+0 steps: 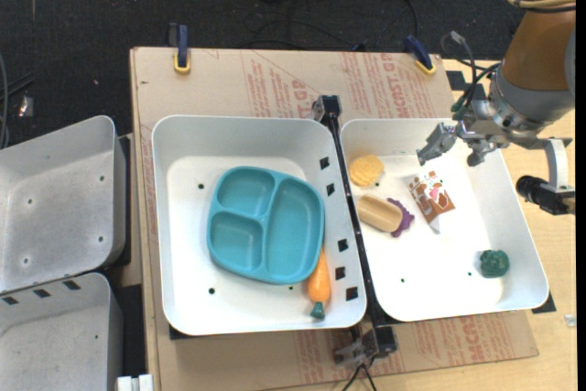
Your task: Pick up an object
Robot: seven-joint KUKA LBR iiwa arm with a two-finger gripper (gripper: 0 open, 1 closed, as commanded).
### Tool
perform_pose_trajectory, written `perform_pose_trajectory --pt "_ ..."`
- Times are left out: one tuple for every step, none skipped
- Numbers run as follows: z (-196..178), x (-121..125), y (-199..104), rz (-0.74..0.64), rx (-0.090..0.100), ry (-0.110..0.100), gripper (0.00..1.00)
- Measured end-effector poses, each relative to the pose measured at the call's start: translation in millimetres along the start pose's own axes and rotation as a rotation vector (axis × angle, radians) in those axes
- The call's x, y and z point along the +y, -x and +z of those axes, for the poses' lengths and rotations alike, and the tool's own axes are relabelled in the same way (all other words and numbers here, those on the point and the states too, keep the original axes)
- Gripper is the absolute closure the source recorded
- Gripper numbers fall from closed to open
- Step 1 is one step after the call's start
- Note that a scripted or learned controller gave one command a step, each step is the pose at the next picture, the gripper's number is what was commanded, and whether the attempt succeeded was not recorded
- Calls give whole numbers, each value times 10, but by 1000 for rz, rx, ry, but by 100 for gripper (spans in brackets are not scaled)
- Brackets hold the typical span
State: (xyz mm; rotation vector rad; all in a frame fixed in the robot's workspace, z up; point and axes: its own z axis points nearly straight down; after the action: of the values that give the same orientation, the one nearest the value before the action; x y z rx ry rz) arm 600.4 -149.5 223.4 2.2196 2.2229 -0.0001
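1. The bench (229, 69) was seen carrying two shallow white bins side by side; the left bin (179, 197) held a large teal divided plate (266, 225), with a toy carrot (319, 285) lying just beside its lower right edge.
2. The right bin (522, 224) held five smaller items: a yellow waffle-like piece (366, 169), a hot-dog bun (379, 212) touching a purple piece (401, 217), a red-and-white packet (431, 197) and a green lump (493, 264) near the lower right corner.
3. The gripper (461, 142) was positioned over the upper right part of the right bin, its fingers spread apart with nothing between them.
4. The packet was judged the likeliest target: it lay nearest, just below and slightly left of the gripper.
5. Its long axis ran diagonally, from upper left to lower right, so a grasp across its narrow width would probably call for wrist rotation.
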Motion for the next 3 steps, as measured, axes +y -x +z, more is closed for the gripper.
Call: perform_pose_trajectory --pt "641 -11 -22 2 1 -5 0" --pt "1036 9 20 2 -4 4 0" --pt "1157 9 21 3 -2 3 0"
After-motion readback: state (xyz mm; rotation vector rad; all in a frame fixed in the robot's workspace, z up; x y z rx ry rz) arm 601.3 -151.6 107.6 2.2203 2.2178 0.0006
